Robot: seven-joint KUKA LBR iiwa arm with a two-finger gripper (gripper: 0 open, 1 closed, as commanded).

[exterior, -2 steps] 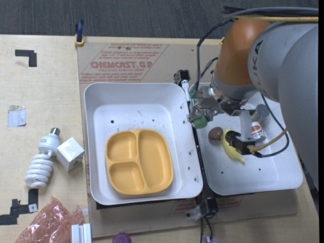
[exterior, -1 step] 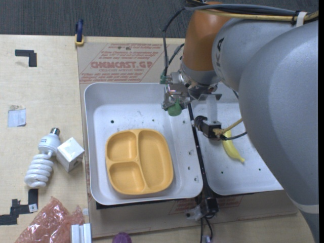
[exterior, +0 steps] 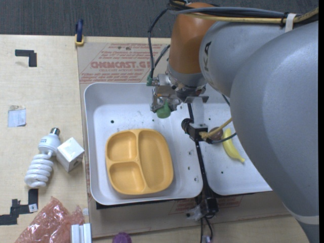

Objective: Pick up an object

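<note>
The plate (exterior: 138,161), yellow with three compartments, lies flat in the left bin (exterior: 96,135), nearer the camera than the gripper (exterior: 161,107) and a little to its left. The banana (exterior: 232,147) lies in the right bin (exterior: 238,184), to the gripper's right and nearer the camera, partly under the arm (exterior: 253,75). Well to the gripper's left, outside the bins on the bench (exterior: 35,100), a white spiral bulb (exterior: 41,162) rests just beside a small white cube (exterior: 70,154). The gripper hangs over the far part of the left bin. A small green object (exterior: 163,111) sits at its tip, seemingly between the fingers, though whether it is gripped cannot be told.
</note>
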